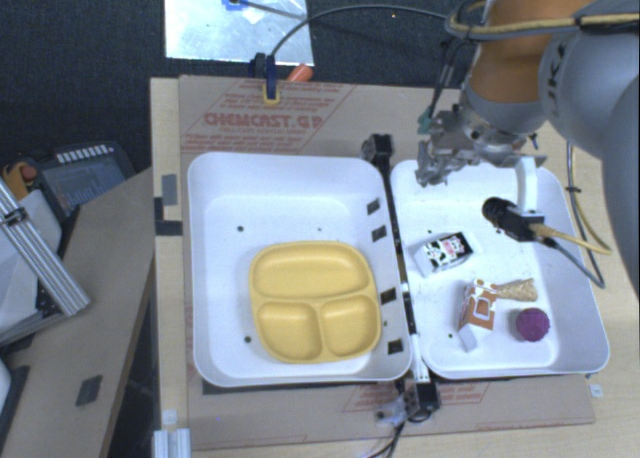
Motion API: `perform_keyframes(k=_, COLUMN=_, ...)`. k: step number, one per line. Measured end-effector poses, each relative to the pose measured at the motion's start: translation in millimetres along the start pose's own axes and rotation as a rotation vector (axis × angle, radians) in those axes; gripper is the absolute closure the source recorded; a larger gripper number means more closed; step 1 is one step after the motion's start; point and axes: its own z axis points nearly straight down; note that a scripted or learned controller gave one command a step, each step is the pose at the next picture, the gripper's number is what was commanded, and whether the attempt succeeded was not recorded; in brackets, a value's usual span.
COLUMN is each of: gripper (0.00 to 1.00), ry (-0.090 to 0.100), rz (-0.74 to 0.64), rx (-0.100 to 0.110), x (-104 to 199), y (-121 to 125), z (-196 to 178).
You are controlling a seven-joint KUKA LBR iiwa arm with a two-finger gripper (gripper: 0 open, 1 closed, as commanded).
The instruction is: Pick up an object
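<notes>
Done: nothing lifted.
Gripper [432,176]: held over shallow white right bin [437,321]; opening cannot be told.
Left: round purple ball [531,324] to be grasped.

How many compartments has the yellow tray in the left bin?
3: one wide compartment across the far side of the yellow tray, two smaller side by side nearer the camera. None hidden.

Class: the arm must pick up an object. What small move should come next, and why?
Probably slide the gripper toward the near edge, over the black-and-white carton. The gripper hangs at the far end of the right bin, and the carton is the closest object to it.
</notes>
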Motion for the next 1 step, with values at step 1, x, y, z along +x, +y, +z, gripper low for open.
perform_keyframes(k=1, gripper=1.00, ry=0.000, rz=0.000, rx=0.003, x=53.3, y=-16.5, z=15.0)
